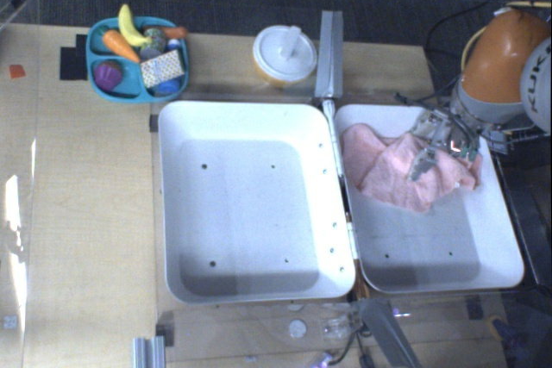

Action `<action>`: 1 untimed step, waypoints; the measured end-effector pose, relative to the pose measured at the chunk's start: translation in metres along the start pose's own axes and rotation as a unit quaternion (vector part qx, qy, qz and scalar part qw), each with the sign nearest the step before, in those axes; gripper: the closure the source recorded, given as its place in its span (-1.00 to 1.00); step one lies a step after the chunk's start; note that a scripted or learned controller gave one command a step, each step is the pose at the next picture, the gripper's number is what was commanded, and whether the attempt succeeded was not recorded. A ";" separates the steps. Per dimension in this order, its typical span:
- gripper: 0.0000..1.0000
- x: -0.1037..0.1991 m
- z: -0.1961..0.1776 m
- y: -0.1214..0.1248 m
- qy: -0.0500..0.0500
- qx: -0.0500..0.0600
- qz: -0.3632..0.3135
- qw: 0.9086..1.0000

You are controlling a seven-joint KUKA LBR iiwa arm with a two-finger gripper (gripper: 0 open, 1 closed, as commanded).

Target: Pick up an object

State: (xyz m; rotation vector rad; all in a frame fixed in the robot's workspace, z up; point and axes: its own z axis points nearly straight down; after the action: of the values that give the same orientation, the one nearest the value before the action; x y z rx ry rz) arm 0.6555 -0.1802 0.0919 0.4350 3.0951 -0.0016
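Observation:
A crumpled pink cloth (392, 170) lies in the upper part of the right bin (440, 267). My gripper (429, 152) hangs over the cloth's right half, coming in from the right beneath the arm's orange band (507, 56). Its fingers point down-left at the cloth and seem to touch its folds. Nothing is lifted off the bin floor.
The left bin (250, 271) sits beside the right one, with a metal divider bar (329, 56) between them at the back. A blue tray (97, 88) of toy food and a white lidded container (285, 53) stand on the bench behind the bins.

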 end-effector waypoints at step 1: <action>-1.00 -0.004 0.001 0.006 0.005 0.002 -0.060 0.998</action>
State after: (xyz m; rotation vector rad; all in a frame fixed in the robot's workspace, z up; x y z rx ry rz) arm 0.6608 -0.1758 0.0906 0.2495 3.1252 -0.0059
